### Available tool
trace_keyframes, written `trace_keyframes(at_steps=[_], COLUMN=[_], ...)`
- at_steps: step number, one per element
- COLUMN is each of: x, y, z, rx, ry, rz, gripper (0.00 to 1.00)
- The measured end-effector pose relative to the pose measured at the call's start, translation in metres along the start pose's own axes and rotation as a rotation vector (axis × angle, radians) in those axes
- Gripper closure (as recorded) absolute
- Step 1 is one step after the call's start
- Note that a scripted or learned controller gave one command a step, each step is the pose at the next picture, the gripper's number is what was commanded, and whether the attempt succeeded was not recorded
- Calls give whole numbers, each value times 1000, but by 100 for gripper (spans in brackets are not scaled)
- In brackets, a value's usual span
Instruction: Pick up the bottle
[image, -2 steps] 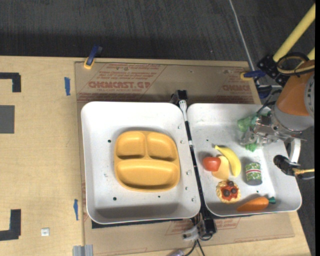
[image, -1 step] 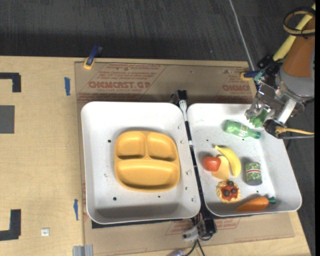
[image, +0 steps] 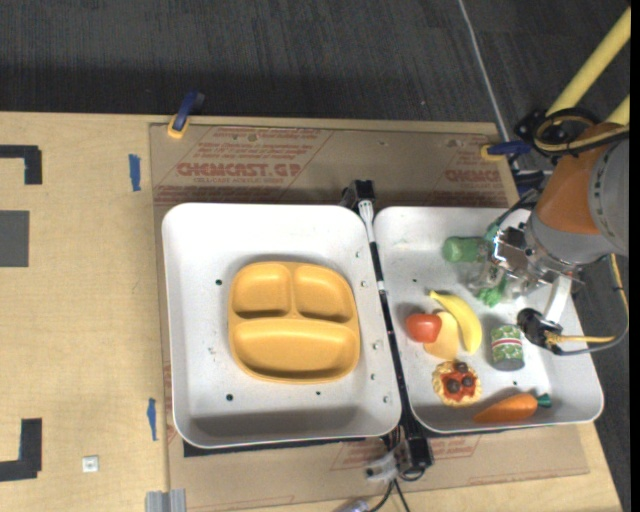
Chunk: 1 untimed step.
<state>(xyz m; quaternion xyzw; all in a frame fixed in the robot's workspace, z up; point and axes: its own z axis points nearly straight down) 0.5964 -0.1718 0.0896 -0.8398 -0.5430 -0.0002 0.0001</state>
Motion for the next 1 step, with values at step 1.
trace_keyframes(at_steps=[1], x=[11], y=[-57], z=[-85], rx=[2], ry=[0], rz=[342], gripper=[100])
